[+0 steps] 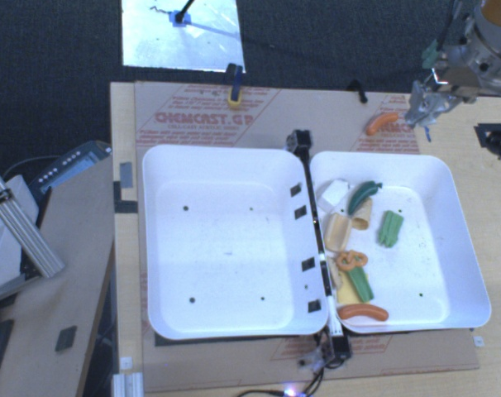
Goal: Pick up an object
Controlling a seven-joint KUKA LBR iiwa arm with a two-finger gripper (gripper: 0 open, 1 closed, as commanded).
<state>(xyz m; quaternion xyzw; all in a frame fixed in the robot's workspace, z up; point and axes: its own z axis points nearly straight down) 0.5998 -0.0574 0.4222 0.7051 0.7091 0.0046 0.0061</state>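
Note:
My gripper (pixel 415 120) hangs above the bench beyond the far edge of the right bin (pixel 449 222). An orange sausage-shaped piece (pixel 382 123) sticks out to the left from between its fingertips, and the fingers are shut on its right end. In the right bin lie a white block (pixel 333 193), a dark green curved piece (pixel 364 194), a light green piece (pixel 390 227), two tan pieces (pixel 338 232), an orange ring-shaped piece (pixel 350 260), another green piece (pixel 361 284) and a second orange sausage (pixel 364 312).
The left bin (pixel 226 238) sits beside the right one, with a black hinged divider (pixel 312 222) between them. A yellow and blue clip (pixel 234 85) stands on the brown board at the back. A grey device (pixel 69 165) lies at the left.

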